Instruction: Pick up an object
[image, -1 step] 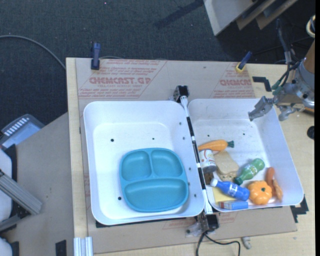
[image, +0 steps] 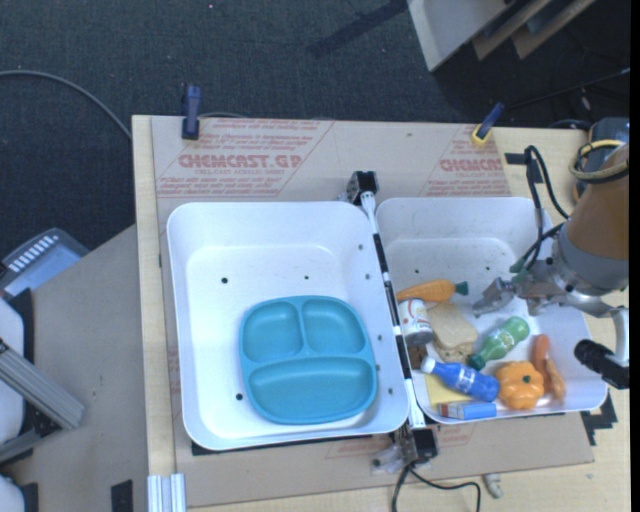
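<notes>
The gripper (image: 497, 293) hangs over the right bin (image: 440, 215); I cannot tell its state. Just below it lie one green bottle (image: 500, 341), one blue bottle (image: 463, 378), one toy carrot (image: 430, 292) and one small orange pumpkin (image: 521, 385). One blue divided plate (image: 306, 358) sits in the left bin (image: 200, 300). The arm's wrist is cut off at the edge.

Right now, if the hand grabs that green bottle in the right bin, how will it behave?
The green bottle looks like smooth, rounded plastic, so it may slip or roll if nudged. It lies tilted against the other toys, such as the blue bottle, so it could shift them. It looks small and probably light.
</notes>
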